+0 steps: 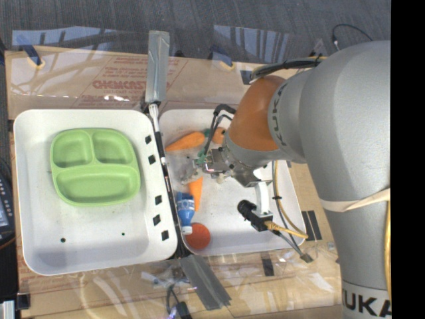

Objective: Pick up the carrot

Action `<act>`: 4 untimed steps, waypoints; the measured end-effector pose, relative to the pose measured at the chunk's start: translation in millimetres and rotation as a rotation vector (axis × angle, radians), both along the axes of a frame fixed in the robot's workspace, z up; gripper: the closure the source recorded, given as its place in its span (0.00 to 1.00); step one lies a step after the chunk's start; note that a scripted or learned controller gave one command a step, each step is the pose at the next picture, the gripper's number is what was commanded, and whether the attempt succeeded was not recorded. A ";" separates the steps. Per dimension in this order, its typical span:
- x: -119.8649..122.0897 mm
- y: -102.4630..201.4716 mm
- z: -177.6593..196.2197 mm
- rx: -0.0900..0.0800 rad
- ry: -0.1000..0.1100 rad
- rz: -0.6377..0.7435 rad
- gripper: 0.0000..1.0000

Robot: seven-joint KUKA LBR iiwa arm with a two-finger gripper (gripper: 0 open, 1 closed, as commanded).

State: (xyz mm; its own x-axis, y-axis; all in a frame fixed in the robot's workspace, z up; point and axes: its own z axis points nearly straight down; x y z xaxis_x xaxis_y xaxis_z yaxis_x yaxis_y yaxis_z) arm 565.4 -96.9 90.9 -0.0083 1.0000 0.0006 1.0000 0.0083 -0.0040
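Observation:
An orange carrot lies on its side at the back left of the right bin, close to the divider between the bins. My gripper hangs just in front of the carrot, low over the bin floor, with the orange-banded wrist right behind it. The gripper's tip is dark and cluttered against the bin. The wrist covers the carrot's right end. A smaller orange cone-shaped piece sits just below the gripper.
A blue-and-white bottle and a red-orange ball lie along the right bin's left wall. A green divided plate sits in the left bin. The grey arm covers the right bin's right side.

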 end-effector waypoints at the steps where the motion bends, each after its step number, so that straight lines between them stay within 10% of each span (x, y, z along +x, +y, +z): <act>1: -1.1 32.0 111.6 0.000 -0.004 -0.094 0.00; 2: -24.7 56.2 99.4 -0.001 0.002 -0.103 0.00; 3: -20.0 -34.5 0.6 -0.002 -0.001 -0.193 0.00; 4: 39.8 -52.6 0.8 0.000 -0.001 -0.111 0.00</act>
State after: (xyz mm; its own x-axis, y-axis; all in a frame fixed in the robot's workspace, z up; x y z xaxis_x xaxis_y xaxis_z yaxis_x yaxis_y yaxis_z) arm 605.2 -149.5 91.7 0.1028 0.9947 0.0007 0.9947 -0.1028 -0.0027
